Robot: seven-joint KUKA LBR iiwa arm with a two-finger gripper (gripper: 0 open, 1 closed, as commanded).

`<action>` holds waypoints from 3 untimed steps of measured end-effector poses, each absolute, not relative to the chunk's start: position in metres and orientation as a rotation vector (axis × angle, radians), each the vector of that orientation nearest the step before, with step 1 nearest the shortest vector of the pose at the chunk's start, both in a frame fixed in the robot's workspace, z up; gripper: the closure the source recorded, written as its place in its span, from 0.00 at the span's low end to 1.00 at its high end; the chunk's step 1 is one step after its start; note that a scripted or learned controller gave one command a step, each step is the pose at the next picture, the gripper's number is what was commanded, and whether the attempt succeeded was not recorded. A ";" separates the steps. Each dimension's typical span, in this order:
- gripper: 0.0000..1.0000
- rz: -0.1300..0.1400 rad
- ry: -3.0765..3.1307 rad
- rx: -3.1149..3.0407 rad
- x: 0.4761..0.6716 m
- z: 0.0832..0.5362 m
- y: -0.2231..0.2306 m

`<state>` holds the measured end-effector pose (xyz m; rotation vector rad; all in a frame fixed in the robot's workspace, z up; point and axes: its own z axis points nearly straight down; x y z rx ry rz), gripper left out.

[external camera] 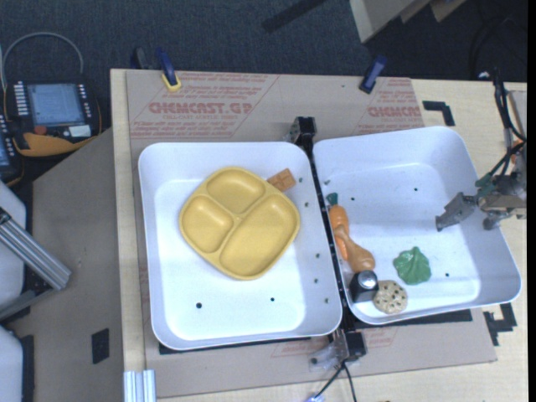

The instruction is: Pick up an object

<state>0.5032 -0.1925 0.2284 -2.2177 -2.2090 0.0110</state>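
Carrot [345, 237] lies lengthwise along the right bin's [402, 145] left wall, green tip up-frame; gripper [456, 210] hovers apart, grip possibly open, honestly can't tell.

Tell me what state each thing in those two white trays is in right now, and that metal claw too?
Yellow divided plate: flat, right way up, nothing in its compartments.
Toy carrot: lying along the right bin's left wall.
Green leafy toy: lying loose on the bin floor.
Cookie: lying flat, beside a small black object.
Gripper: at the right bin's right edge, nothing visibly held.
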 end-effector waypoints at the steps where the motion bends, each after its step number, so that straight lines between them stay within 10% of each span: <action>1: 0.00 0.000 -2.222 -2.222 0.506 0.235 -0.192; 3: 0.00 0.005 -2.216 -2.216 0.513 0.125 -0.184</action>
